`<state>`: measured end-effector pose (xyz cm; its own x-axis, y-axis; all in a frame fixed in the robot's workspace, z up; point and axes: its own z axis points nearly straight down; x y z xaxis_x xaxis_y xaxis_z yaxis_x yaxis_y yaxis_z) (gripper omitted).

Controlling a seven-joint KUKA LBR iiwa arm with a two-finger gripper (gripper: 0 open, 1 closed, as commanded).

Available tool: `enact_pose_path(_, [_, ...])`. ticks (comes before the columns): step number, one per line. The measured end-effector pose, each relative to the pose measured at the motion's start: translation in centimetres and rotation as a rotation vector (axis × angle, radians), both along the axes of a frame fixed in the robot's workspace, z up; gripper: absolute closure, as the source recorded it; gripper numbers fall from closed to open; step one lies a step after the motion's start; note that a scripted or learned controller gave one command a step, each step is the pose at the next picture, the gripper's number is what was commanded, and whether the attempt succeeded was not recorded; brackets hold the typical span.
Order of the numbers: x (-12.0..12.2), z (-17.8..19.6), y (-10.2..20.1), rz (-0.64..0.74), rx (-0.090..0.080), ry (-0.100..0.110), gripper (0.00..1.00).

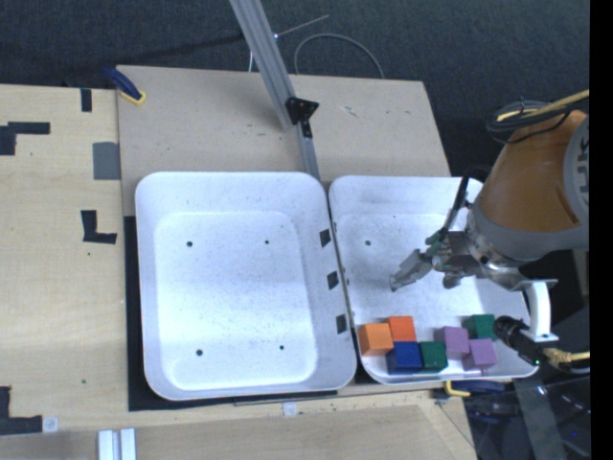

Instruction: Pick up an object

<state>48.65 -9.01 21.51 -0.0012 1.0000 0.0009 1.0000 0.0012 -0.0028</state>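
The gripper (pixel 407 274) is hovering in the right bin (pixel 383 195) with its jaws standing apart on nothing; the coloured blocks, the orange block (pixel 376 336) nearest, are sitting just below the jaws along the bin's near wall.

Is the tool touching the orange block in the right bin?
Apart. In the camera view the tool hangs over bare white floor of the right bin, and a plain strip of that floor separates it from the orange block near the front edge.
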Motion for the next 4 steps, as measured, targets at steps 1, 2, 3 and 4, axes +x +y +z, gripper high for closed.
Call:
enact_pose_path(1, [5.9,7.6,-2.4,0.001,-0.005,-0.013,0.00])
enact_pose_path(2, [3.3,-2.7,7.8,0.006,0.002,0.008,0.00])
enact_pose_path(3, [1.2,-2.4,7.4,-0.002,-0.001,0.002,0.00])
enact_pose_path(4, [3.4,-1.0,6.3,-0.001,-0.002,-0.003,0.00])
